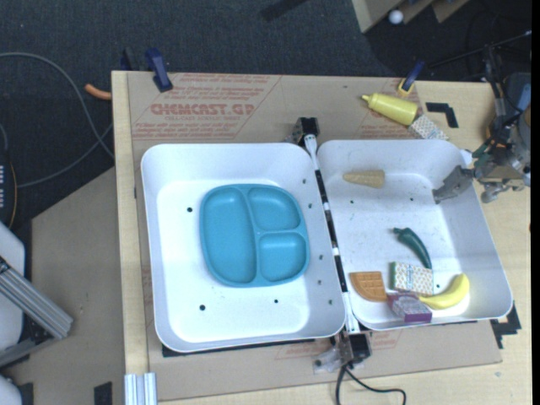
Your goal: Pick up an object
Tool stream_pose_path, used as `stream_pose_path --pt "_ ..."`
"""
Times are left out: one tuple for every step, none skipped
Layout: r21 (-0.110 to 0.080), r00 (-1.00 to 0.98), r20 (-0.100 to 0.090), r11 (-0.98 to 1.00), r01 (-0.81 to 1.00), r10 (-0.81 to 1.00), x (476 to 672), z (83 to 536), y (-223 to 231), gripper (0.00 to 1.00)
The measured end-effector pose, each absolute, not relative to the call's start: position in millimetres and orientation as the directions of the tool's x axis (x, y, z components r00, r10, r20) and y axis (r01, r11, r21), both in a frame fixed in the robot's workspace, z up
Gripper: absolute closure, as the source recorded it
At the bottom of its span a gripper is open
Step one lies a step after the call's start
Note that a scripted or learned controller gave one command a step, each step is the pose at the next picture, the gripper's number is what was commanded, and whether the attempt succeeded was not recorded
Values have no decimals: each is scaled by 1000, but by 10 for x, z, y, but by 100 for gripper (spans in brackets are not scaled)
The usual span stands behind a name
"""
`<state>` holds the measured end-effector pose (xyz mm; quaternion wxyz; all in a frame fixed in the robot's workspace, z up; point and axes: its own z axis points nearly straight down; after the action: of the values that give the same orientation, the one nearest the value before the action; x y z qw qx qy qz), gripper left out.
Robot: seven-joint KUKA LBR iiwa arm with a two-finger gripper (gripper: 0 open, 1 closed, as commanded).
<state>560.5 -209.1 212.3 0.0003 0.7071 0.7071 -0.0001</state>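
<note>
The right bin (472, 226) holds several small things: a tan cone-shaped piece (364, 178) near its back, a dark green pepper (413, 245) in the middle, and a yellow banana (449, 294) at the front right. Beside the banana lie a patterned packet (411, 277), an orange-brown waffle piece (368, 285) and a small purple item (411, 309). My gripper (469, 190) hangs over the bin's back right corner, open, with nothing between its fingers. It is well clear of every object.
The left bin (169, 226) bears a blue divided plate (252, 233). A yellow bottle (391, 106) lies on the bench behind the right bin. A blue clamp (157, 68) grips the bench's back left edge.
</note>
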Motion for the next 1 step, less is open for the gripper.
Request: stream_pose_path --pt "0 -1 0 1 1000 1000 5417 843 -1806 0"
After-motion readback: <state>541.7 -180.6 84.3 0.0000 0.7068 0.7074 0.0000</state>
